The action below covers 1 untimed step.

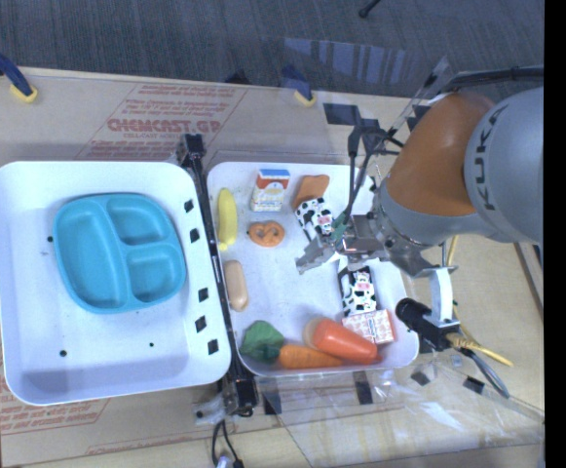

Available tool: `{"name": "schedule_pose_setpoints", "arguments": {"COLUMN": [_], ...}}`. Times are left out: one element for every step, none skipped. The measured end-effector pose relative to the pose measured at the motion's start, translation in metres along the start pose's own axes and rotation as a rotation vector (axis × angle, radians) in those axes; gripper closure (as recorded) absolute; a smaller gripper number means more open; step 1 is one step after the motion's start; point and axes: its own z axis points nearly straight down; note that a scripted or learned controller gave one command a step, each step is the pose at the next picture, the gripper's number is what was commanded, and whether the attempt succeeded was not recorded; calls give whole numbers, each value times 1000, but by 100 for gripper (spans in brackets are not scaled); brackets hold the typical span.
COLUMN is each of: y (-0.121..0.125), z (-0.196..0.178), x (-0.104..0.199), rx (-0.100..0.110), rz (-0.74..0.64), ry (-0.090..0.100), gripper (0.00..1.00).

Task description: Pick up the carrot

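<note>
I see my pincer hovering mid right bin, fingers spread wide, holding nothing; the carrot lies near the front wall.

bins: left bin and right bin both look like smooth white plastic, kinda matt
tray: blue divided tray in the left bin, smooth plastic with a soft sheen
carrot: by the right bin's near edge, orange plastic-looking body, slightly glossy, with a leafy green top
cartons: cow-print milk carton looks like printed plastic or card, can't tell which
bench: brown cardboard sheet with red print, matt and papery
arm: grey shell with an orange band, smooth and semi-glossy
gripper: bare grey metal look
clamps: blue clamp at the bench's far left corner, plastic-looking
</note>
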Motion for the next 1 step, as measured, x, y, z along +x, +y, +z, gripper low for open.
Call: {"name": "schedule_pose_setpoints", "arguments": {"y": [-33], "z": [52], "x": [-4], "rx": [4], "rz": [-10], "ry": [0], "gripper": [0]}}
